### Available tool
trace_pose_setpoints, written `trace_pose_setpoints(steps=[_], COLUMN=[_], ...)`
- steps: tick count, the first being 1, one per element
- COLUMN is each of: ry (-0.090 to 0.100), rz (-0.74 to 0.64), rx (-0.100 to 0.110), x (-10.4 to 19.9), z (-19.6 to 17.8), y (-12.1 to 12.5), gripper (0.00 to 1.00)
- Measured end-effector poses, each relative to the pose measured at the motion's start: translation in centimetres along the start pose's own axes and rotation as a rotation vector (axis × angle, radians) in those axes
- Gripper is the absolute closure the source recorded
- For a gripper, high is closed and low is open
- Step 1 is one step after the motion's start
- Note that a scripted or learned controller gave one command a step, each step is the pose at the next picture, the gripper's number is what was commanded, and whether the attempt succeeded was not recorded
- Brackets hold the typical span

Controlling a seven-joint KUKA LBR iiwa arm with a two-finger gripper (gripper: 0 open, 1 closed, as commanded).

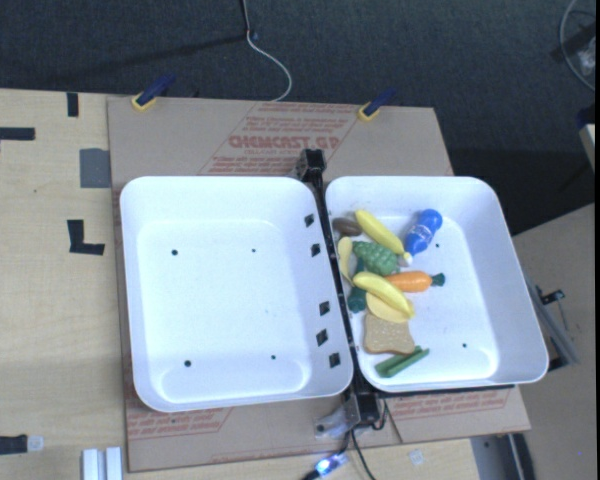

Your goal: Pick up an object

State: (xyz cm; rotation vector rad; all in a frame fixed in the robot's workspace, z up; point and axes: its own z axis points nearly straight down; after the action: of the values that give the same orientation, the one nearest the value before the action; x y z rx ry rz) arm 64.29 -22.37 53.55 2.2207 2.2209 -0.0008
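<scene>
The right bin [480,218] holds a cluster of toy foods along its left side. A blue bottle [422,230] lies near the back. Beside it is a yellow banana [379,232], with a dark green leafy piece [376,259] below it. An orange carrot [413,281] lies toward the middle. A second banana [382,293] rests above a tan bread slice [389,336], and a green bean pod [401,361] lies at the front.
The left bin [220,288] adjoins the right bin at a black-clipped divider [325,268]. Both stand on a cardboard sheet [270,138] on the wooden bench. A cable [265,48] runs along the back.
</scene>
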Motion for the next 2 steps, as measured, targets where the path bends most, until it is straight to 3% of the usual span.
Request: trace_pose_setpoints(steps=[1, 2], ry=[0.000, -0.001], rz=[0.000, -0.002], rx=[0.000, 0.000], x=[0.0, 0.1], z=[0.0, 0.1], y=[-2.6, 0.7], gripper=[1.00, 1.00])
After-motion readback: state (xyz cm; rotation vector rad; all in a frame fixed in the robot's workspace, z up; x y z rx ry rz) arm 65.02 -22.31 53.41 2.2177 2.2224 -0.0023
